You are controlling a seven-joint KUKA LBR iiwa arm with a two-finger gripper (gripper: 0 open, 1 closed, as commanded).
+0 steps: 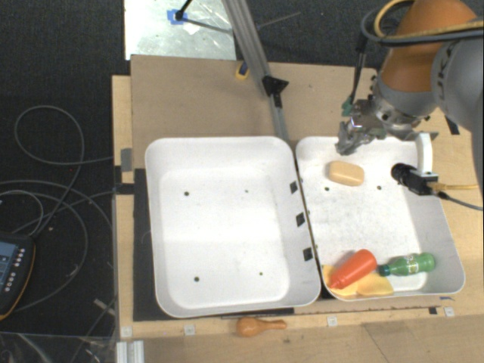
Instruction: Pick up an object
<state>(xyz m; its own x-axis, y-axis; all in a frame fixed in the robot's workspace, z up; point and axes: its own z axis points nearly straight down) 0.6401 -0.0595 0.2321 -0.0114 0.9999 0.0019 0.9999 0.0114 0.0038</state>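
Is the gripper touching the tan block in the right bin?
Apart. The camera view shows the gripper poised above and just left of the tan block, with a strip of white right bin floor visible between them.

White bins (pixel 219 153) — tan block (pixel 345 174), orange carrot (pixel 352 268), green bottle (pixel 408 264).

Position: one fixed camera, mounted above the brown bench (pixel 204 104).
Facing: it looks down at a slant, so the bench's far edge lies toward the top of the frame.
Nearness: set well back; both shallow white plastic bins, left (pixel 227 225) and right (pixel 370 210), fit whole, with dark carpeted floor (pixel 53 66) showing at left.
Arm entry: the grey arm with the orange band (pixel 423 36) reaches in from the upper right.
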